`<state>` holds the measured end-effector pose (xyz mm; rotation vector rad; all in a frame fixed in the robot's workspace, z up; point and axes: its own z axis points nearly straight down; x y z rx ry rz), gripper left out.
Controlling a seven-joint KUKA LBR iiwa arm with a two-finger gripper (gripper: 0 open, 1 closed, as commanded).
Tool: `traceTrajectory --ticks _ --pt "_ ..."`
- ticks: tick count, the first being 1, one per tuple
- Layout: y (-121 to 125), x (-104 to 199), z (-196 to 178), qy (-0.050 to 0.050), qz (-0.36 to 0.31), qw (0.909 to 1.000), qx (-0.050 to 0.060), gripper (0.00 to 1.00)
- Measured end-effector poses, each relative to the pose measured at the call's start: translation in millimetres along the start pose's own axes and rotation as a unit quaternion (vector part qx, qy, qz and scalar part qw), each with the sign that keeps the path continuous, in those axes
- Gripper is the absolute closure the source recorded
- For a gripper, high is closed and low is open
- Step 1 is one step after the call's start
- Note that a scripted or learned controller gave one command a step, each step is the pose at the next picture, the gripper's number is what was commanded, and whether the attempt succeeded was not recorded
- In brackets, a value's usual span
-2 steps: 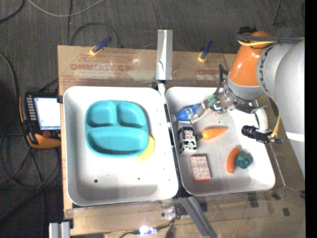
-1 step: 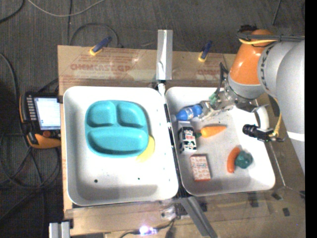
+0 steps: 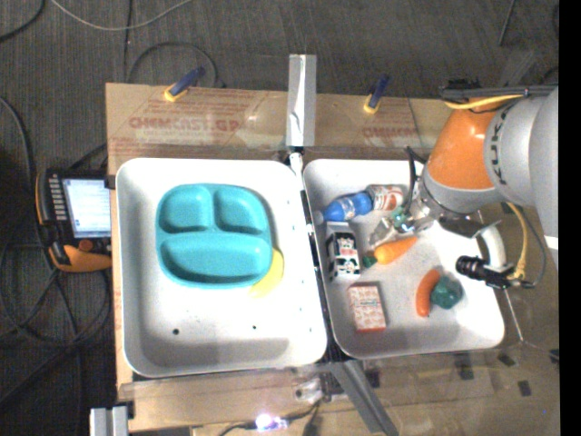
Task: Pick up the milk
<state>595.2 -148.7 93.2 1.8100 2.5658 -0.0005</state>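
Even overhead light, white bins [image 3: 218, 352] brightly washed, dark surrounding floor, slightly soft focus throughout.

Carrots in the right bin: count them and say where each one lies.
2. One carrot lies near the bin's middle, just below the hand. The other carrot lies lower right, against a teal toy. The arm may hide more.
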Motion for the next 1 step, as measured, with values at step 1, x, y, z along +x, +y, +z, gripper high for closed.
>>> traceTrajectory --ticks 1 --pt "26.6 -9.7 -173.8 0.001 -0.081 0.9967 0.001 1.0"
